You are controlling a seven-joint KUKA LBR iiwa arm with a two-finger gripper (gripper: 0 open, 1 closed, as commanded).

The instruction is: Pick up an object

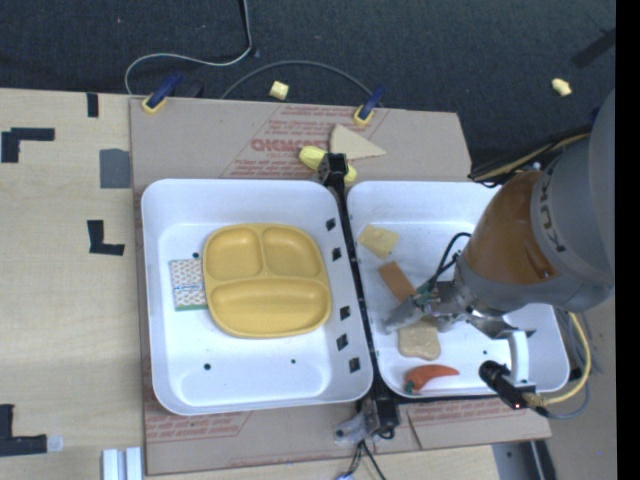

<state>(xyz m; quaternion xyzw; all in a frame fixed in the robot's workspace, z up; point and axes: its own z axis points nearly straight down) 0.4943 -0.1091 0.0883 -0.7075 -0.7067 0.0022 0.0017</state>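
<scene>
I see my pincer (408, 313) low in the right bin (455, 193) — I cannot tell its state. Around it lie four pieces: pale wedge (379, 241), brown block (396, 280), tan biscuit (419, 342), orange pepper (432, 375) near the front edge. Left bin (160, 268): one yellow tray (267, 279), one patterned card (186, 283).

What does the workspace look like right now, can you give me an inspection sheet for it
Surface: two white bins side by side on brown cardboard.
Job's things: right bin holds a pale wedge, brown block, tan piece, red-orange piece.
Clutter: yellow divided plate and patterned card in left bin.
Gripper: gripper low over right bin, near brown block.
Cables: white cable behind bins.
Surroundings: dark carpet.
</scene>
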